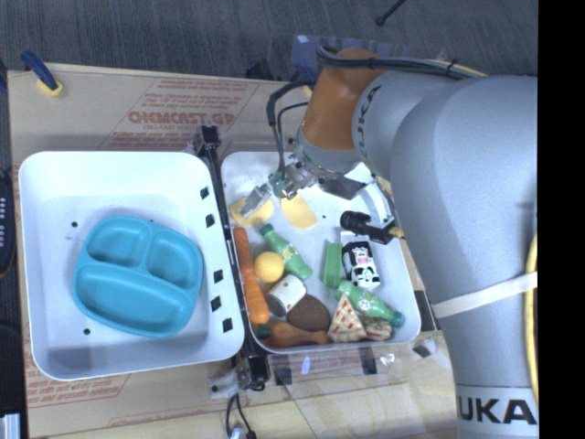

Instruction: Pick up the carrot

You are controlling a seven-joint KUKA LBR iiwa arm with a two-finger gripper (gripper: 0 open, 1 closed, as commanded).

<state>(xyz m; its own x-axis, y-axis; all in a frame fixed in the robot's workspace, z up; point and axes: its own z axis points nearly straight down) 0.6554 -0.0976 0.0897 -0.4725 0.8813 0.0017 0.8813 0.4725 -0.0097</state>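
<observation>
Grey arm reaching in from the right, bent down over the right bin, jaws low at its far end near a yellow piece, their state unclear, carrot lying along the bin's left wall, lower end partly hidden among toy food
</observation>
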